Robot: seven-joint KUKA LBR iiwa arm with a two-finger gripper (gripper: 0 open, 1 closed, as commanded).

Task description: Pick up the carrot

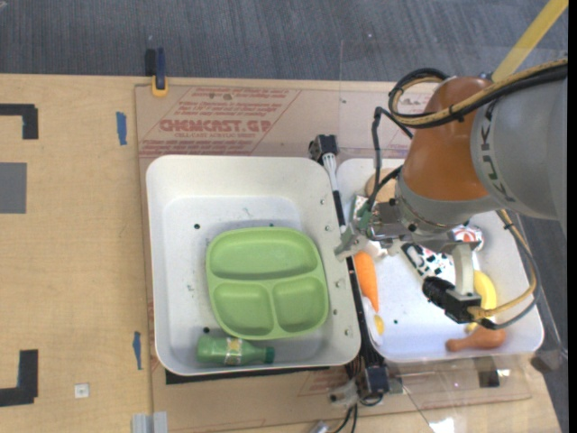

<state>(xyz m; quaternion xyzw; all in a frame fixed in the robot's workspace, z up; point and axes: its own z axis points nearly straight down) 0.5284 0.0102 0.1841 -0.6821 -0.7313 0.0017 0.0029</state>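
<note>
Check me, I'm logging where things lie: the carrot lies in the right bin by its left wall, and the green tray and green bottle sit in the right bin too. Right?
Not quite. The camera view shows the tray and bottle in the left bin, not the right one. The carrot does lie in the right bin by its left wall.

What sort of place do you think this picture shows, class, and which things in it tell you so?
Probably a robotics lab test bench. A grey and orange robot arm reaches over two white bins, which hold toy items: a carrot and a green divided plate.
</note>
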